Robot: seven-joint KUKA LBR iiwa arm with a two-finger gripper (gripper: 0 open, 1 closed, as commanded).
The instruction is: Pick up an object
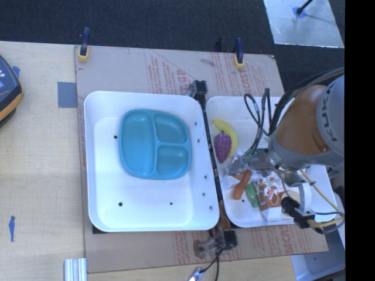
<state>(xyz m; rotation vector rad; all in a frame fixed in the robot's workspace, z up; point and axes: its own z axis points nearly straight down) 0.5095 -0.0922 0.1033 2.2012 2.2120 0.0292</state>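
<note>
The arm [304,127] is down over the carrot [242,184], ready to grab. I cannot tell how the jaws stand.

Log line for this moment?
arm: over right bin | gripper: low, beside carrot | grasp: unconfirmed | left bin: blue tray

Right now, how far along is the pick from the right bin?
Done: the arm has reached over the right bin, with the pincer down among the toys. In hand: nothing visibly lifted; the banana, grapes and carrot lie in the bin. Left: grasp one and raise it. The blue plate sits in the left bin.
</note>
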